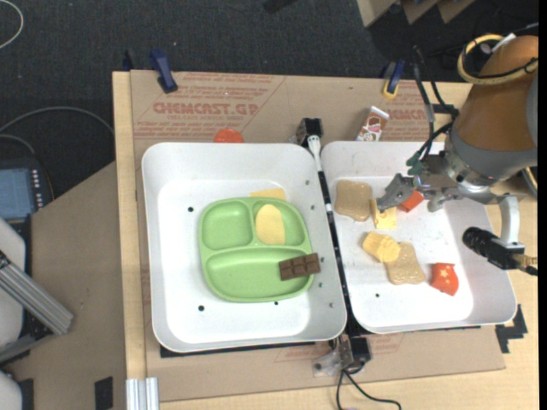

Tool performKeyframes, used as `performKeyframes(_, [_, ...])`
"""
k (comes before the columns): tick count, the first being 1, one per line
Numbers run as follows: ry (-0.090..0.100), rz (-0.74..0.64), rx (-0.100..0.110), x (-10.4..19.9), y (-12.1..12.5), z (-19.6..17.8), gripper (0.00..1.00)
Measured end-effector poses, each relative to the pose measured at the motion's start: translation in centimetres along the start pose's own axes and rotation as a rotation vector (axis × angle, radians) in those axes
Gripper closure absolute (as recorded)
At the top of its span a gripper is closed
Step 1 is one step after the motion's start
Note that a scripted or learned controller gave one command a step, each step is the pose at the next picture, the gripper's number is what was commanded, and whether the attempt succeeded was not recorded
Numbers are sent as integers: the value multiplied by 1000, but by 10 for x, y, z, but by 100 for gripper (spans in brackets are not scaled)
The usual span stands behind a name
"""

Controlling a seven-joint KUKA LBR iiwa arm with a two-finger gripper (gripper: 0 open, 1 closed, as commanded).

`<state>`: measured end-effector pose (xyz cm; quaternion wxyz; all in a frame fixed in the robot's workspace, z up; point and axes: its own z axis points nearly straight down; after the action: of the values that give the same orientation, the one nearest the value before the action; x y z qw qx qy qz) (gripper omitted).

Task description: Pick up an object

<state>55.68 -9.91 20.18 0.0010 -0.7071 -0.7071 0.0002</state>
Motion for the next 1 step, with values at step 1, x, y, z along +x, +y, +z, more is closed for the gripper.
performKeyframes(1, [-3, 3, -2, -46, 25, 45, 0])
